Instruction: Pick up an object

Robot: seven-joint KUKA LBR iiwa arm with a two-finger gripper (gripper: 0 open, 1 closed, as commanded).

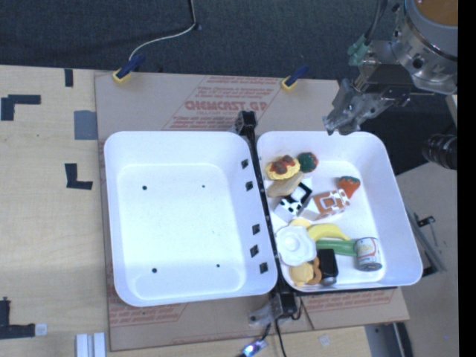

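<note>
The right bin holds a pile of small toy foods: a red-topped pastry, a green and red piece, a strawberry, a black-and-white checkered block, a banana, a fried egg and a small can. My gripper hangs above the bin's far rim, up and right of the pile, with nothing visible between its fingers.
The left bin sits beside the right one, joined by a black divider. Both rest on a cardboard sheet held by yellow and blue clamps. A cable trails at the back.
</note>
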